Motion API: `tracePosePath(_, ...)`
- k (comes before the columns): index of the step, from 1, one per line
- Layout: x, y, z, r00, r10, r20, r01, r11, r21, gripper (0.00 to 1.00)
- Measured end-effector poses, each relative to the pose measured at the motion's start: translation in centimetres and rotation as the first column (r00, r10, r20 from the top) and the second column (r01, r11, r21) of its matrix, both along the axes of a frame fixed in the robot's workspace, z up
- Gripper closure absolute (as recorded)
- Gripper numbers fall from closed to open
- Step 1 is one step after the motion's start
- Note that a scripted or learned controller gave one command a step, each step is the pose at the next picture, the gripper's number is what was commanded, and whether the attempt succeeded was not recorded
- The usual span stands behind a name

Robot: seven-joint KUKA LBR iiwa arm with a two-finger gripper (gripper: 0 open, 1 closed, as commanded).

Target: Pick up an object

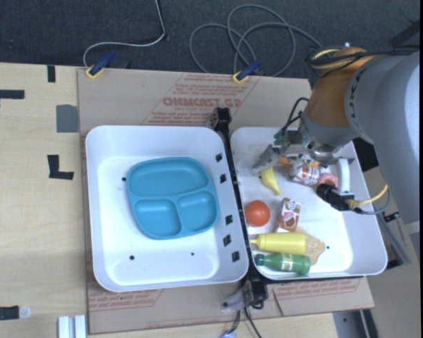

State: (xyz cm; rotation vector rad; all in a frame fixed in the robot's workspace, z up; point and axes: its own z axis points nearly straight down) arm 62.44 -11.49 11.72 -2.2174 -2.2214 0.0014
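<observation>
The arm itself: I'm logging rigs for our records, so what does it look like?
A bulky arm with smooth grey rounded housing and an orange band above the wrist. A dark, metallic tool sits at its end, with thin cables running along the wrist.

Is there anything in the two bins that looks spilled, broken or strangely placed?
Nothing stands out. The blue divided plate lies flat in the left bin; the toy foods, among them the orange ball and green bottle, lie loose in the right bin.

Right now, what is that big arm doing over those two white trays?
The grey and orange arm has its gripper low in the right bin, near a small banana. An orange ball, a yellow bottle and a green bottle lie there too. The left bin holds a blue divided plate.
</observation>
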Motion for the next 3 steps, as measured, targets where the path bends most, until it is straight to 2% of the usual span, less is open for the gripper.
tracePosePath(1,2.6,0.0,-3.1,1.000,0.000,0.004,0.000,1.000,-0.001,0.00)
tracePosePath(2,1.1,1.3,-3.1,1.000,0.000,0.006,0.000,1.000,-0.004,0.00)
tracePosePath(3,1.1,1.3,-2.2,1.000,0.000,0.005,0.000,1.000,-0.004,1.00)
